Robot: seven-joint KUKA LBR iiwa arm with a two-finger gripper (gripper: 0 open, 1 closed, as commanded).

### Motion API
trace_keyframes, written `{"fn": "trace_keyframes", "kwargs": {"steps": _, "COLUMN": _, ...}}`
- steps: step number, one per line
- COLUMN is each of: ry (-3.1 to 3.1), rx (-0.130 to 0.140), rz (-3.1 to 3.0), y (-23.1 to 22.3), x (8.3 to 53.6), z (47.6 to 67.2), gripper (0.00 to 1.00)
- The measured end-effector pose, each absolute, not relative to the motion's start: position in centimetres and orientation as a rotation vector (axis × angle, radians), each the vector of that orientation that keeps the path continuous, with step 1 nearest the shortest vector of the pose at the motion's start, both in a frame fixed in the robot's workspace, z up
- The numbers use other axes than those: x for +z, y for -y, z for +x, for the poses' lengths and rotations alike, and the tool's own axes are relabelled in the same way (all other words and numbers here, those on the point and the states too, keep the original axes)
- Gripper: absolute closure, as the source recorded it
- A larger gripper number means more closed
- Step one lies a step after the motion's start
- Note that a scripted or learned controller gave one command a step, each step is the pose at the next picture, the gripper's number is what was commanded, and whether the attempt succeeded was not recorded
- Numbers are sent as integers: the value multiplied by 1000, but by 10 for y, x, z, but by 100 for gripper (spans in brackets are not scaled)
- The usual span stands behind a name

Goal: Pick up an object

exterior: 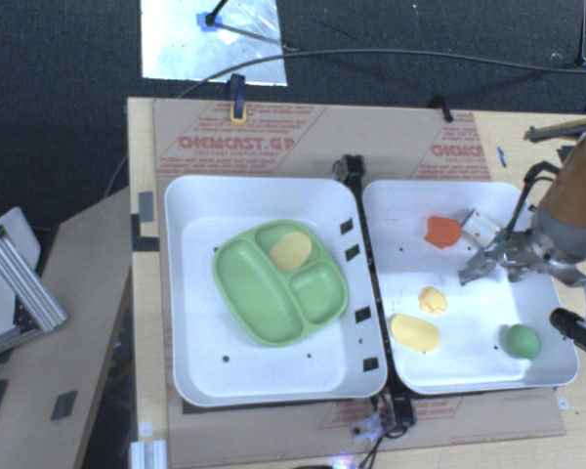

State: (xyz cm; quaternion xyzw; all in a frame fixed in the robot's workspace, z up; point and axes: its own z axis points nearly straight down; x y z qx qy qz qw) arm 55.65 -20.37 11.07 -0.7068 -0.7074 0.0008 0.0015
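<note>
In the right bin (469, 384) we see four small things lying loose on the white floor. An orange block (443, 231) sits toward the far side, a small pale yellow piece (432, 300) lies near the middle, a larger yellow lump (415, 333) rests nearer to us and just left of it, and a green ball (522, 341) sits in the near right corner. The arm (576, 198) comes in from the right, and its gripper (479, 267) hangs low over the bin between the orange block and the small yellow piece, apart from both. How far its hand is spread we cannot tell from this slant, and we see nothing caught in it. A small white tag-like piece (479, 225) shows just right of the orange block, beside the gripper's body.

In the left bin (190, 291) lies a green divided plate (273, 296), tilted on the diagonal, with a yellow lemon-like item (291, 251) resting in its far compartment. Both bins stand side by side on a cardboard sheet (303, 135) printed in red lettering, with a blue and yellow clamp (237, 98) at its far edge.
</note>
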Motion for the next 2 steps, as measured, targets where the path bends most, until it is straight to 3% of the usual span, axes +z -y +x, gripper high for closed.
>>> {"fn": "trace_keyframes", "kwargs": {"steps": 1, "ry": 2222, "rx": 1, "rz": -2219, "y": 203, "x": 83, "z": 557, "gripper": 0}}
{"fn": "trace_keyframes", "kwargs": {"steps": 2, "ry": 2225, "rx": -2, "rz": -2223, "y": 204, "x": 96, "z": 558, "gripper": 100}}
